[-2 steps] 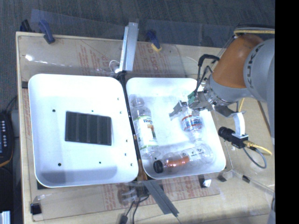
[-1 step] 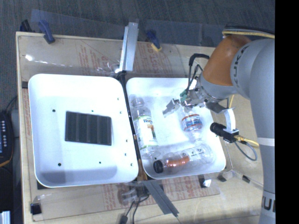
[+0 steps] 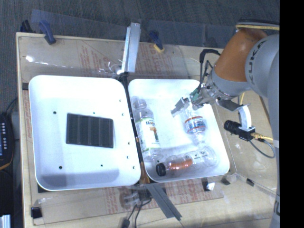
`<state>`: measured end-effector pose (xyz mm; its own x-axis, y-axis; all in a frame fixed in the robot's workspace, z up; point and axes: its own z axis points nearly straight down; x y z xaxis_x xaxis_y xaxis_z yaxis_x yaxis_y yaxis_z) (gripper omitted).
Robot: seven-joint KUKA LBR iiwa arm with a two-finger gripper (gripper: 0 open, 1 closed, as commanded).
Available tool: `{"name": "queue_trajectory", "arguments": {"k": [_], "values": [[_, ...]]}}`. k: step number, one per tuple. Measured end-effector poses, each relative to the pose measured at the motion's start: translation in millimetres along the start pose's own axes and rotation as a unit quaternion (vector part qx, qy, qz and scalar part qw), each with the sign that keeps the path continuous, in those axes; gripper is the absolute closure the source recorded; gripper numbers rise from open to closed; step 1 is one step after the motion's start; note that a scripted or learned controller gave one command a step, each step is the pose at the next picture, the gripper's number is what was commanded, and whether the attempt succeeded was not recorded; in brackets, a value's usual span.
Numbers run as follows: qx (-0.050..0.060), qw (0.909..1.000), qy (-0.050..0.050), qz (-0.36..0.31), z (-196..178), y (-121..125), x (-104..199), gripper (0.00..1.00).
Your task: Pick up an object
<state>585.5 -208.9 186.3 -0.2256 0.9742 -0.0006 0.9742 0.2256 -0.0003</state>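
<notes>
White bins (image 3: 47, 175), dark ribbed panel (image 3: 90, 130), clear bottles (image 3: 145, 127) with blue-and-white labels, grey-orange arm (image 3: 247, 61).

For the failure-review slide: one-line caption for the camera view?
KUKA arm's pincer poised over the right bin above three clear plastic bottles; left bin holds a dark ribbed panel.

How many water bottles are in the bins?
3, all in the right bin: one bottle lying along its left wall, one in the middle under the gripper, and one with a dark cap along the near wall.
</notes>
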Motion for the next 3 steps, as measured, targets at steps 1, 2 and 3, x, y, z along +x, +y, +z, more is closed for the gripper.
{"name": "queue_trajectory", "arguments": {"k": [1,2,3], "values": [[0.001,0.9998,0.001,-0.021,11.1,5.1,-0.6,0.00],[0.001,0.9985,0.001,-0.055,-7.8,-6.0,1.4,0.00],[0.000,0.9978,0.000,-0.067,-15.7,-1.5,-0.7,0.00]]}}
